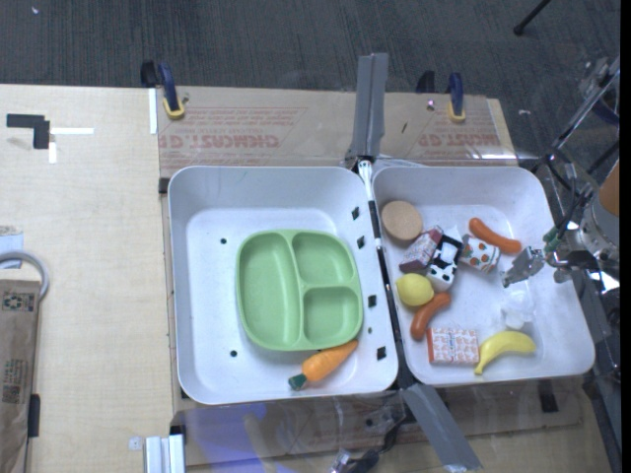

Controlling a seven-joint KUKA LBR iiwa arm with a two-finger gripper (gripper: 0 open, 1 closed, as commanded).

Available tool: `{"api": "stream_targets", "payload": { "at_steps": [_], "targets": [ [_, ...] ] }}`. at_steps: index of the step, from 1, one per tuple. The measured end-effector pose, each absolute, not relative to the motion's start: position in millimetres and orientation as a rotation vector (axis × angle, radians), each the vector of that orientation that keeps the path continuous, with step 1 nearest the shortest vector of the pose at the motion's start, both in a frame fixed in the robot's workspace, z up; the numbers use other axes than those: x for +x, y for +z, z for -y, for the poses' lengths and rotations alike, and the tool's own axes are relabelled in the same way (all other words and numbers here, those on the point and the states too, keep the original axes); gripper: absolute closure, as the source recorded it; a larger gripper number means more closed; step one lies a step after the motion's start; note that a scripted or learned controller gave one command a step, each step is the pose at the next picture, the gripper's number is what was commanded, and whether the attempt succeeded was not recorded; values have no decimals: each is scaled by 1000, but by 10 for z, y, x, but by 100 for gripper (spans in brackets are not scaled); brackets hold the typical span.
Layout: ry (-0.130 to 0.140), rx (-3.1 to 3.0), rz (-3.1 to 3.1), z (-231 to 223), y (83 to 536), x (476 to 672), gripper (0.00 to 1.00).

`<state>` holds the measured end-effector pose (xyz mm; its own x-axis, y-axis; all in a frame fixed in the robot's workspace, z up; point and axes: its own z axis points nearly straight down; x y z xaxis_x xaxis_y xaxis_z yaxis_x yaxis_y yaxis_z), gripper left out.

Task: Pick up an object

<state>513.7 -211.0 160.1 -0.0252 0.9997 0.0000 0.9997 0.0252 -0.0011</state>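
Reaching in from the right edge of the frame, my hand (523,266) sits low over the right bin (532,187), and its metal tips blur into the white floor, so I cannot tell how they stand. Most of my arm (592,244) is cut off at the frame's edge.

Left of my hand lies the clutter: an orange sausage (492,235) near the bin's middle, a spotted white block (479,255) touching it, a black-and-white toy (444,260) too small to make out, a round brown disc (402,221) toward the upper left, a lemon (415,289), a second sausage (430,314) below it, a red-patterned packet (454,345) and a banana (506,349) near the lower wall. A pale, see-through scrap (517,310) below my hand is hard to identify.

The left bin (197,264) holds a green divided plate (299,289) with a carrot (325,363) just below it. Both bins rest on the counter (79,264).
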Motion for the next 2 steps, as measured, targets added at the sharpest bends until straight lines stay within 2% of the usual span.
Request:
{"api": "stream_targets", "payload": {
  "at_steps": [1, 2],
  "targets": [
    [2, -2194, 2247, 2113, 1689, 5141, 100],
    [0, -1921, 2488, 2216, 917, 5647, 100]
  ]
}}
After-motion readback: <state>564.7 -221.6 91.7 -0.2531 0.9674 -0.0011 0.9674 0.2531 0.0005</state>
